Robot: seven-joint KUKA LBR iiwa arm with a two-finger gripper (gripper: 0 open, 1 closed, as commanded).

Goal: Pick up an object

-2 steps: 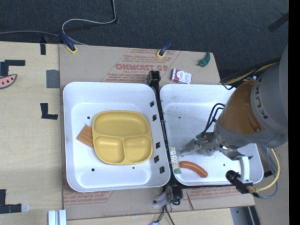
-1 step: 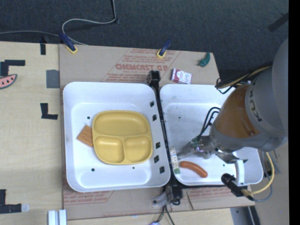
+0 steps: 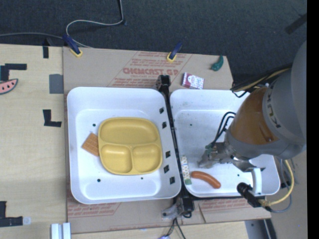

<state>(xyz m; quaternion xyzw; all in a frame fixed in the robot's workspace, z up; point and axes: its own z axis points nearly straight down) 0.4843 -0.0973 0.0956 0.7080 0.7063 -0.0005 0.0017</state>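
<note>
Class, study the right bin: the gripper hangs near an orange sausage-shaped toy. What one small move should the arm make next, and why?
Probably a short shift toward the view's lower left, then down. The gripper sits just above and right of the sausage toy in the right bin, apart from it, so it likely needs centring over the toy before a grasp.

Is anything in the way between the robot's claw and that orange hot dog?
Nothing visible is. The gripper hangs in the right bin, just up and left of the hot dog, with bare white floor between them. The yellow tray lies in the other bin.
</note>
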